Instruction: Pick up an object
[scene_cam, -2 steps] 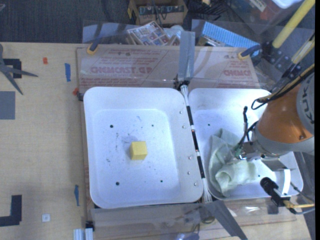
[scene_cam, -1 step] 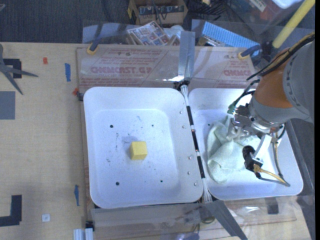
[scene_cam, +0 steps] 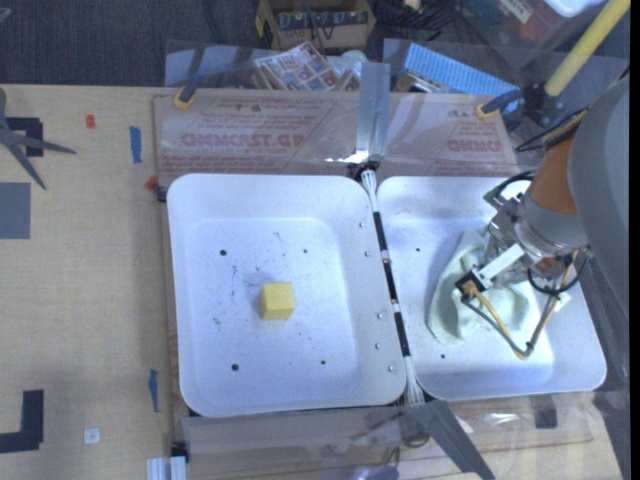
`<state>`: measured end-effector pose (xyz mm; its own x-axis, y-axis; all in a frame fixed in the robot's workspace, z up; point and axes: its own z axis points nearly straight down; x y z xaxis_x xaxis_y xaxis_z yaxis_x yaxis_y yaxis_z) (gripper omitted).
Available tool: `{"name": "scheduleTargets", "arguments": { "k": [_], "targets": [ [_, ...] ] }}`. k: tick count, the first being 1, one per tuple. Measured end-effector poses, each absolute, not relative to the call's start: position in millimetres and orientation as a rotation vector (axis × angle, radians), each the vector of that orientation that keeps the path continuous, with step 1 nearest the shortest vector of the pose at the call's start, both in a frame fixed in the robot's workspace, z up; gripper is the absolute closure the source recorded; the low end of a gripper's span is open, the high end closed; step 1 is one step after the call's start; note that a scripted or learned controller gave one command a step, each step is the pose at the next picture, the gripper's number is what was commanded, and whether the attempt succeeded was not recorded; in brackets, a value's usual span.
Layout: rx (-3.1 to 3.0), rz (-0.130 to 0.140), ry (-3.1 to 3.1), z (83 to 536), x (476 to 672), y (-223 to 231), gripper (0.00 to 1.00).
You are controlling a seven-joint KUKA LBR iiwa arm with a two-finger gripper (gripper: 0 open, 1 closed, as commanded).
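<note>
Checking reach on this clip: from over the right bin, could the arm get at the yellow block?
Probably yes. The yellow block lies alone in the open left bin with nothing over it; the gripper would only have to cross the low divider.

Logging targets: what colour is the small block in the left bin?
Yellow; the block shows plainly in the camera view.

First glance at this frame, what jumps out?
A small yellow block sits alone near the middle of the left bin. In the right bin, the gripper is down over a pale, crumpled cloth-like thing, with the grey arm reaching in from the right.
</note>
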<state>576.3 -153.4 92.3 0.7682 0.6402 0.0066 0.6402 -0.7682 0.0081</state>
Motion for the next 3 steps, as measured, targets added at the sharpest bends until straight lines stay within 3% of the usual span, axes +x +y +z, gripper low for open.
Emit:
{"name": "scheduleTargets", "arguments": {
  "k": [1,2,3],
  "targets": [
    [3.126,-0.003,0.324,131.8,632.9,-93.2,1.0],
    [3.105,0.011,0.454,91.6,633.9,-167.8,1.0],
    [3.121,0.016,0.319,92.3,600.2,-126.0,1.0]
  ]
}}
